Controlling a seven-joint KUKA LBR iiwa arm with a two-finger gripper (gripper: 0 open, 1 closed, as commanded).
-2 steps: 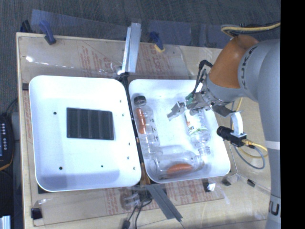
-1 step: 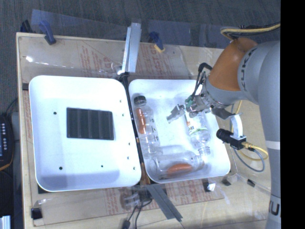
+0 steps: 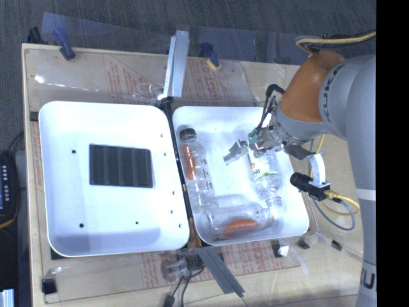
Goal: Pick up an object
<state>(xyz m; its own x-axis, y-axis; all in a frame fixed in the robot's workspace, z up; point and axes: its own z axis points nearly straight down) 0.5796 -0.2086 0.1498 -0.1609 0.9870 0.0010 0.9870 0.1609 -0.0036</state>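
The right bin (image 3: 217,121) holds three clear plastic bottles. One with a dark cap and an orange insert (image 3: 192,163) lies along the bin's left wall. A second bottle with something orange inside (image 3: 237,222) lies across the front. The third, with a white and green label (image 3: 266,175), lies at the right side. My gripper (image 3: 245,148) hangs low in the middle of this bin, just at the far end of the labelled bottle. Nothing is visibly lifted off the bin floor.
The left bin (image 3: 57,126) carries a dark grey ribbed rectangle (image 3: 121,165). A metal bar (image 3: 176,62) stands behind the gap between the bins. Blue clamps (image 3: 64,45) (image 3: 209,54) sit on the back edge. A yellow-tipped cable (image 3: 337,203) loops at the right.
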